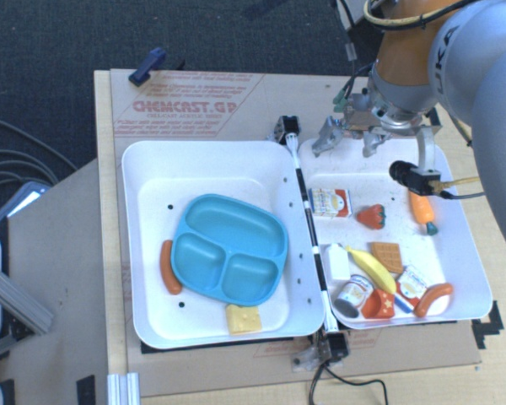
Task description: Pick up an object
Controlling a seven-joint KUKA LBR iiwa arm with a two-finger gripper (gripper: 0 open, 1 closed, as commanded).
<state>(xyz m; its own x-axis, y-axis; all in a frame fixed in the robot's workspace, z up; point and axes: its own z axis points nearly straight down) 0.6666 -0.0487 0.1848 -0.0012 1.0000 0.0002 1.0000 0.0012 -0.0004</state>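
from my end the claw (347,135) sits over the far edge of the right bin (465,251), fingers apart, nothing between them; judging by the height it's parked above the pile, not committed to anything; no target picked yet, i'd say.

candidates are all in the right bin: a small carton (330,202) near its left wall, a strawberry (371,217) just beside it, a carrot (422,209) toward the right edge, a banana (370,267) lying diagonally mid-bin with a cracker (388,255) touching it, a can (351,295) on its side at the near-left corner, a sausage (433,299) at the near-right corner; the near-edge stuff is bunched and touching, probably just slid together; the carton and strawberry stand clearer, so likely easier grabs.

left bin (143,226) holds a blue divided plate (230,250) in the middle, a hot dog (169,267) against its left rim, a cheese block (244,318) at the near edge.

bins are clipped side by side on a cardboard sheet (185,99) over the bench; a blue clip (146,66) at its far-left corner; dark carpet beyond, cables (17,154) trailing on the left.
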